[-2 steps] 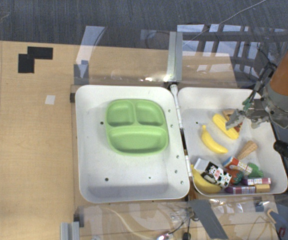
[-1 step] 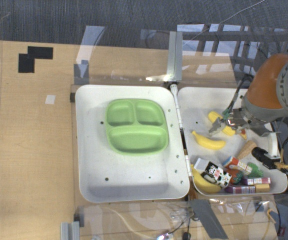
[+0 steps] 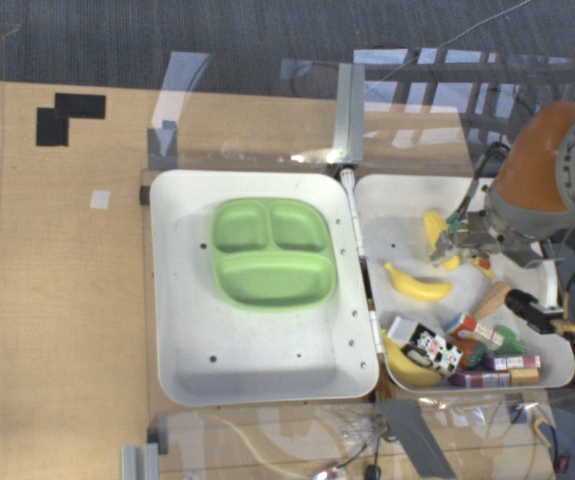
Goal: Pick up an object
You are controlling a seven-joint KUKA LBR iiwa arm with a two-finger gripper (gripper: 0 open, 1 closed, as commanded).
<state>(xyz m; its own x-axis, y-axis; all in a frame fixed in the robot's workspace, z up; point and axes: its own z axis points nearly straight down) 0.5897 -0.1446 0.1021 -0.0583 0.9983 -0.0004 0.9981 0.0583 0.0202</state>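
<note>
**Claw down in right bin, over far banana**

Nearest the camera, the near edge of the right bin [image 3: 563, 363] holds a pile of small stuff: a yellow bowl [image 3: 410, 366] at the near-left corner w/ a black-and-white patterned item [image 3: 428, 347] resting on it, then a jumble of coloured blocks [image 3: 489, 358] running right along the near wall. A wooden-handled tool [image 3: 490, 301] lies tilted just beyond the blocks.

Left bin [image 3: 182, 358]: a green divided plate [image 3: 271, 252] sits approx. centre, three compartments, nothing in them.

Mid right bin: a banana [image 3: 417, 284] lies alone on the white floor, apart from the pile.

Farther back, a second banana [image 3: 434, 230] lies near the far-left part of the right bin. The claw [image 3: 454, 242] is right at its right side, touching or overlapping it from this angle. Can't tell how far the claw is open, nor whether it has hold of anything; the wrist blocks the view.

Arm [image 3: 542, 173], grey w/ orange band, comes in from the right, above the bin's far-right corner.

The desk [image 3: 57, 298] is light wood, black marks at far left.
</note>
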